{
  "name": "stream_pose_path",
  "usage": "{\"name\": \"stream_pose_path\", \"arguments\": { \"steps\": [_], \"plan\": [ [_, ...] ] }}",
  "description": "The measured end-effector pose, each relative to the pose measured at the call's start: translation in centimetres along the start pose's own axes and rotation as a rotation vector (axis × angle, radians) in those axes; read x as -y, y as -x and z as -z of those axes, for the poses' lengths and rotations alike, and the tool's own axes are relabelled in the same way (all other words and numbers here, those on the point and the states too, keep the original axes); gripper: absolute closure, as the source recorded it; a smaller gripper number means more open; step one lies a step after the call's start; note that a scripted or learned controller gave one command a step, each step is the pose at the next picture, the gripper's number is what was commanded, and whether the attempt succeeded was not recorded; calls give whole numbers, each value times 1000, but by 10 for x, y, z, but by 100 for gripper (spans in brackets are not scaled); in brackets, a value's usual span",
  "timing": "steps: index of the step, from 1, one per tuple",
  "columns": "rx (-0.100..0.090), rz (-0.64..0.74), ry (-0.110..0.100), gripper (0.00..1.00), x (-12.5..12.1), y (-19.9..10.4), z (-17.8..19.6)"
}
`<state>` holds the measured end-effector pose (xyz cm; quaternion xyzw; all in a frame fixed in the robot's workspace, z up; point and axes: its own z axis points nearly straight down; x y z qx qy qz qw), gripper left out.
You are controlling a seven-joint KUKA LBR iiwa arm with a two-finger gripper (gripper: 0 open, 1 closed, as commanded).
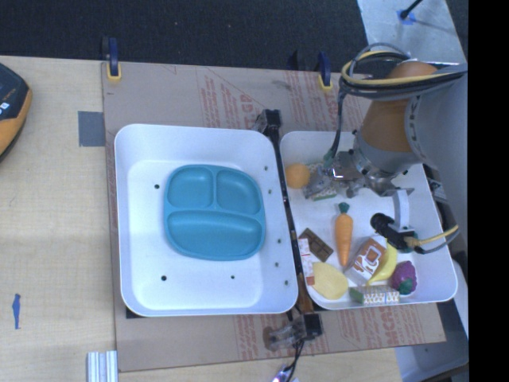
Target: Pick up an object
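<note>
Arm: grey arm (421, 126) with an orange band enters from the right and bends down over the far part of the right bin (441, 293).
Claw: claw (338, 177) sits low at the far left of the right bin, just right of an orange ball (297, 175); whether it is released or clenched cannot be told, and no item is seen in it.
Right bin contents: carrot (343, 237) at centre, upright along the bin; brown block (318, 245) to its left; pale yellow piece (328, 280) at the near edge; small carton (368, 259), banana (387, 265) and purple grapes (405, 277) at the near right.
Left bin: left bin (139, 285) holds a blue divided plate (213, 212).
Surface: wooden surface (48, 237) carries both bins, side by side.
</note>
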<state>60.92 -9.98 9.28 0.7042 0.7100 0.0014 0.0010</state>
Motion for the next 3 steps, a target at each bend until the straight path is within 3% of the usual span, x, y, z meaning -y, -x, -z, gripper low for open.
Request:
{"name": "stream_pose_path", "arguments": {
  "steps": [1,2,3],
  "plan": [
    [0,-6,-12,0,51,20,-1],
    [1,-3,-9,100,48,20,10],
    [-3,3,1,100,64,-56,105]
  ]
}}
